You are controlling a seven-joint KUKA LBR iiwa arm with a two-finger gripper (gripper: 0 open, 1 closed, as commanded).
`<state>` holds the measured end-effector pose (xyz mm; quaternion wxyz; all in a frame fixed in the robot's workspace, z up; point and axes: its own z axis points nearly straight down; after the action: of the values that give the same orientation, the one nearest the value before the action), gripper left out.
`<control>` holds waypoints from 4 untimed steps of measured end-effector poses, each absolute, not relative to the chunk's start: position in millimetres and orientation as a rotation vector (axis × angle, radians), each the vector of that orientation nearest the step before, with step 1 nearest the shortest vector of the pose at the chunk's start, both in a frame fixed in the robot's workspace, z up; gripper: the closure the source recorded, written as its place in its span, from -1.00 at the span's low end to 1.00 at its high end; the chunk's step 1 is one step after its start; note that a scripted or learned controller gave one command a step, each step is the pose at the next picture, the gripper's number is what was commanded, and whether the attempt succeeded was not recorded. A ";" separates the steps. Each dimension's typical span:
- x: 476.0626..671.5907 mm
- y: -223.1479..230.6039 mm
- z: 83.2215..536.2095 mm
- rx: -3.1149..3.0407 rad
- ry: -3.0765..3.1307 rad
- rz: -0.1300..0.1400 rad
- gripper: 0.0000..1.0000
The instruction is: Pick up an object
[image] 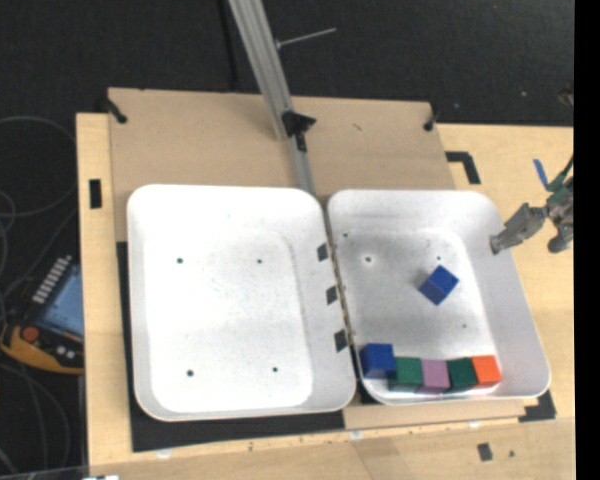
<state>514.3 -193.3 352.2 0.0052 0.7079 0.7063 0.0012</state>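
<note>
1. Two shallow white bins with rounded corners stand side by side on a pale wooden counter [230, 128]; the left bin [150, 268] and the right bin [400, 218] touch along their inner rims, and their floors look matte and a little speckled.
2. In the right bin, a blue cube [439, 285] lies alone near the middle of the floor, turned so that one corner points down in the view.
3. Five more cubes stand in a row against the near wall of this bin: a blue block [377, 358], a dark green block [408, 372], a lilac block [435, 374], a second green block [462, 373] and an orange block [487, 369], each touching the next.
4. The hand [540, 226] is at the right rim of the right bin, apart from all cubes; I cannot tell if it is released or clenched, and nothing is seen in it.
5. Open floor surrounds the lone blue cube on every side.
</note>
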 end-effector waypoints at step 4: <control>577.8 -196.2 108.5 2.217 2.218 0.003 1.00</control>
<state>577.8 -196.2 108.5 0.0029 0.7070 0.7072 0.0009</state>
